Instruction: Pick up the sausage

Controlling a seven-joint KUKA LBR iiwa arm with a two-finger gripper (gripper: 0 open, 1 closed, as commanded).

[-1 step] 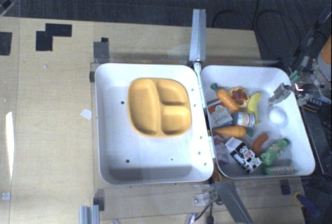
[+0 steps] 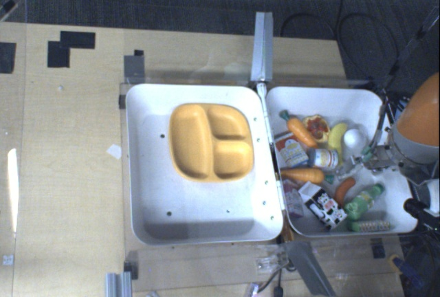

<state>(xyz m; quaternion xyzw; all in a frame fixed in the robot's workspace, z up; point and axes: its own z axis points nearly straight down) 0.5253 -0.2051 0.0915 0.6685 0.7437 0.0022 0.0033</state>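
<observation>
**Currently: sausage not secured, cluttered approach**

The sausage (image 2: 344, 187) lies in the right bin (image 2: 364, 97), tilted, red-orange, just beside the green bottle (image 2: 363, 200) on that bottle's left and slightly above it. All positions below are given relative to the sausage.

- Gripper (image 2: 366, 159): above and to the right, near the sausage but apart from it. The finger state cannot be determined; the tool end is small and blurs into the objects beneath it. Nothing can be seen held.
- Arm (image 2: 421, 125): further right, at the bin's edge, orange band uppermost.
- Lower carrot (image 2: 303, 175): to the left, lying roughly level.
- Small jar (image 2: 325, 158): above and to the left, near.
- Black-and-white carton (image 2: 324, 207): below and to the left, near.
- White ball (image 2: 353, 139) and banana (image 2: 336, 135): above.
- Upper carrot (image 2: 302, 130): well above and to the left.
- Left bin (image 2: 148, 172) with yellow tray (image 2: 210, 141): well to the left, not involved.

Likely failure causes, as judged from this layout:

1. Wrong object. The lower carrot has a similar colour and shape; a descent offset leftward could close on it.
2. Blocked fingers. The green bottle sits tight against one end; a finger may land on it rather than beside the sausage.
3. Slip. The sausage looks smooth and round; a grip off its middle, or along its length, may squeeze it out.
4. Double pick. Nearby items may be dragged or lifted together.
</observation>
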